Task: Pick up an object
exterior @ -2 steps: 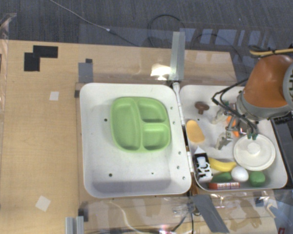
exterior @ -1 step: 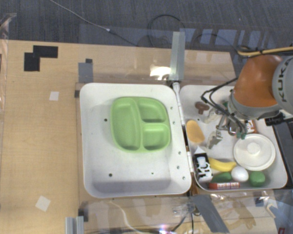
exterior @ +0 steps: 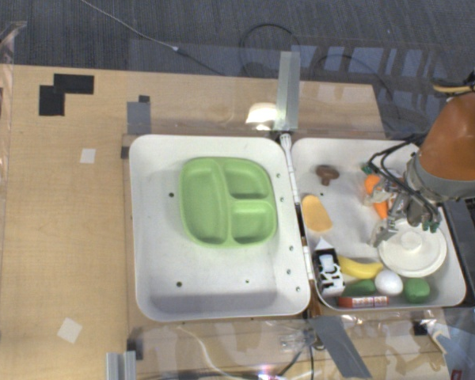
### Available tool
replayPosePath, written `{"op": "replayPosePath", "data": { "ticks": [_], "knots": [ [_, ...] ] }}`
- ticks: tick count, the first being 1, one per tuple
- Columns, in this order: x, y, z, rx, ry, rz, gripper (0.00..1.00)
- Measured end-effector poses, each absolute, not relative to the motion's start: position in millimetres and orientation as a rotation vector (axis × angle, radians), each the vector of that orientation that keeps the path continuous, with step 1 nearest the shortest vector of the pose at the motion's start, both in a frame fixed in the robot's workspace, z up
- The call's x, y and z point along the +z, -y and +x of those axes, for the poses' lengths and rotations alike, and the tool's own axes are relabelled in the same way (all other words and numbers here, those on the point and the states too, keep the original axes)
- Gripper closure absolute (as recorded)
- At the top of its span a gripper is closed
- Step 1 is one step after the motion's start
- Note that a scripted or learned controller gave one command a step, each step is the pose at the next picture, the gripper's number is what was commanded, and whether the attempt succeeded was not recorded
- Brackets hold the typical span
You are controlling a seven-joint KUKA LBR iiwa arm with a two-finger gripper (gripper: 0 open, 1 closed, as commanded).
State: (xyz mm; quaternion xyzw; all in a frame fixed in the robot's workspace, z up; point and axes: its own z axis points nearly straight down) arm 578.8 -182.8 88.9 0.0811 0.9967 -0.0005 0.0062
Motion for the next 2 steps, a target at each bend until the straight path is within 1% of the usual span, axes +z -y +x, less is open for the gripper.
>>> {"op": "replayPosePath", "data": {
  "ticks": [1,2],
  "knots": [
    [89,163,578.6,-0.001,-3.101,0.412,0.0],
    [86,175,659.5,0.0,-3.108,0.452,0.0]
  ]
}}
